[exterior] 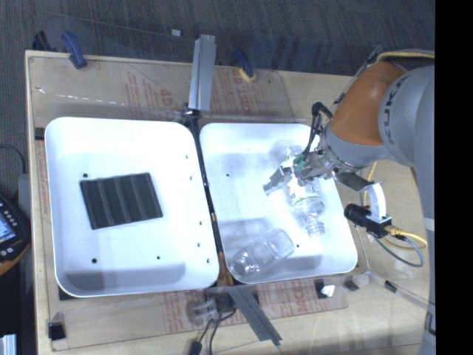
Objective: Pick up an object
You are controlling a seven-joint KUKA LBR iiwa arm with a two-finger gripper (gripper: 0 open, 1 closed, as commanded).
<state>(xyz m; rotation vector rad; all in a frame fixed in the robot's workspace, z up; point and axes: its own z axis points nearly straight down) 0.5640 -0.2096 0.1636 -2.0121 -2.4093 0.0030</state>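
at the near edge of the bench (148, 313) we see a grey bracket (247, 313) lying where the two bins meet. just beyond it, in the near part of the right bin (222, 198), a clear plastic bottle (260, 252) lies on its side, close to the near wall. farther in, toward the right wall of the same bin, we see a second clear bottle (307, 207) with a green and white label, lying roughly lengthwise from near to far. the gripper (290, 176) sits directly over the far end of this labelled bottle, in the right half of the right bin; from this slant we cannot tell how its fingers stand, nor whether anything lies between them. the grey arm (399, 117) with its orange band enters from the right, above the bin's far right corner. in the left bin (66, 257) we see a dark ribbed rectangular pad (120, 200) lying flat near the middle, well apart from the bottles. at the far side, a grey upright bar (201, 72) rises at the junction of the bins, with blue clamps (72, 49) on the far edge of the bench.
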